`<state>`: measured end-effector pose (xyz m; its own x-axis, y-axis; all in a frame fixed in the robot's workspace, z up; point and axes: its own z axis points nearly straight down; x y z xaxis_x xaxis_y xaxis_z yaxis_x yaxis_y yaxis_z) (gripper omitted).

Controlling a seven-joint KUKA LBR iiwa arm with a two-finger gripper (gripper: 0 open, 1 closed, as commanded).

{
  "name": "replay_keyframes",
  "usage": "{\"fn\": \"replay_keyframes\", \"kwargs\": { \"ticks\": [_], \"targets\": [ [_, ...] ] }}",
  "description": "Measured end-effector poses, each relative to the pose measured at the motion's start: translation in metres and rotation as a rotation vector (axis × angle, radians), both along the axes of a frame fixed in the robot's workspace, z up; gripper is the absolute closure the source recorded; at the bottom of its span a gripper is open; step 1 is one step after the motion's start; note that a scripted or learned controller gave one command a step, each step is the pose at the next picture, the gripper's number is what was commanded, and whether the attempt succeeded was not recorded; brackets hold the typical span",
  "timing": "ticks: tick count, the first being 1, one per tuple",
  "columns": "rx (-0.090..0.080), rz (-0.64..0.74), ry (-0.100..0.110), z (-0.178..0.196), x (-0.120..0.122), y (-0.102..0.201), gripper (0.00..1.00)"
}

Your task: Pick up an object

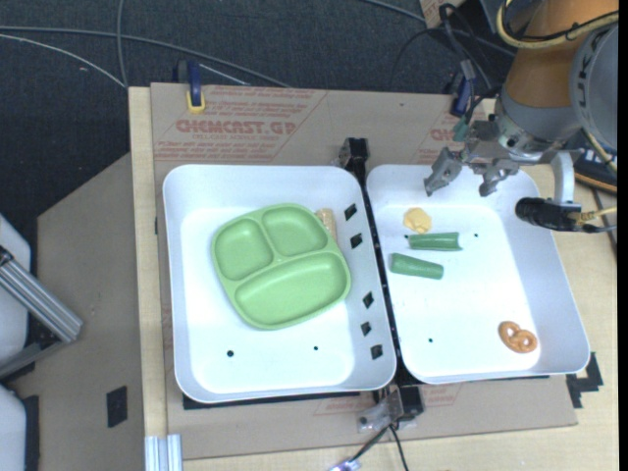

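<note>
The claw (464, 177) hangs over the far edge of the right bin (549, 292), its two fingers spread apart with nothing between them, so it is released and carrying nothing. Four small things lie in that bin, any of which would serve the task: a small yellow piece (417, 220) nearest the claw, just near of it and slightly left; a green stick (434, 242) touching or almost touching the yellow piece's near side; a second green stick (416, 266) just beyond that toward the near side; and an orange pretzel-shaped ring (517, 338) well apart in the near right corner. All look like light toy food, probably hard plastic or rubber, stiff enough not to crush but smooth enough to slip or roll. The green sticks seem the best choice: long and narrow, each should be taken across its short width at mid-length, fingers straddling it. The yellow piece is rounded and may squirt out of a pinch; crowding against the first stick could also foul a finger. The ring lies flat and offers little height to grip. The left bin (196, 341) holds a green divided plate (282, 265), too broad for this claw. Both bins sit on the brown surface (157, 165).
</note>
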<state>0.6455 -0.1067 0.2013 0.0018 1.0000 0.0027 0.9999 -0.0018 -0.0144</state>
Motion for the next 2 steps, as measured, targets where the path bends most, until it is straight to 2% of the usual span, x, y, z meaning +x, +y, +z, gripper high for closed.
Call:
{"fn": "replay_keyframes", "kwargs": {
  "ticks": [1,2],
  "targets": [
    [-0.002,0.002,-0.013,0.007,0.003,0.000,0.00],
    [-0.001,0.001,-0.006,-0.050,-0.005,0.007,0.00]
  ]
}}
